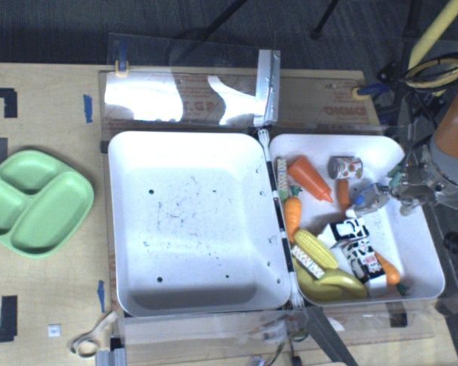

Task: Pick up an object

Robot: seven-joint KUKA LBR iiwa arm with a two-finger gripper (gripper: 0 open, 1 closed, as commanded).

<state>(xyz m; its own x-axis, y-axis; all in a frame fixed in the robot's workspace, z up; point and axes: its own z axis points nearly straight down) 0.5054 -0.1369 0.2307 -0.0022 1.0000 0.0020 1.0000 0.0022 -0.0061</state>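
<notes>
Hovering over right shallow white bin (420, 239), claw (378, 197) sits low near small grey tin can (345, 167); grip state unclear. Orange plastic carrot (309, 178), yellow corn cob (314, 248) crowd bin, presumably pick stock.

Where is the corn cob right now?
The corn cob lies in the right bin, near its front-left corner, just above the banana.

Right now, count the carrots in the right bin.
3, maybe more hidden under the pile. A big carrot lies at the bin's upper left, a slimmer carrot runs along the left wall, and a small carrot sits at lower right.
</notes>
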